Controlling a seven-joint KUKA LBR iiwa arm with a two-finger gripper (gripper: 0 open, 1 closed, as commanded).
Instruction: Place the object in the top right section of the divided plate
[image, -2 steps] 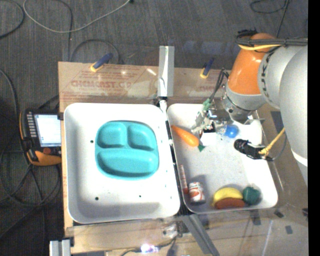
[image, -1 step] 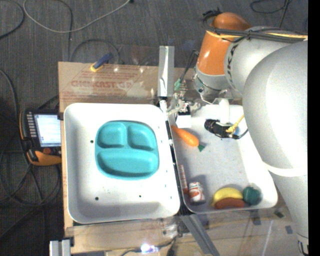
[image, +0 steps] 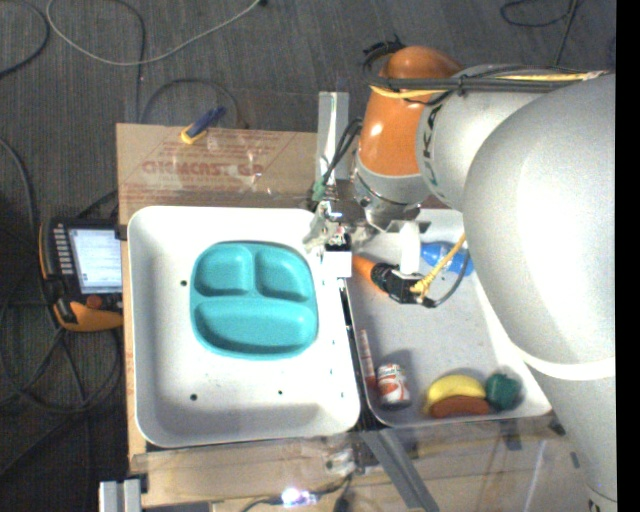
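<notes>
Camera view: hand (image: 330, 232) poised between bins beside teal divided plate (image: 255, 299), presumably for placing; grip state impossible to tell.

Brown cardboard sheet (image: 215, 165) at upper left with a blue-and-yellow tool (image: 202, 124) on it, orange-cased handheld screen (image: 85, 265) at far left, dark carpeted floor (image: 150, 50) with loose cables (image: 95, 40) across the top

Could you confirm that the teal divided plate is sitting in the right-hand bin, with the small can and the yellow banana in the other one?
Not quite: the camera view shows the teal divided plate in the left-hand bin, not the right. The small can and yellow banana are in the other, right-hand bin.
</notes>
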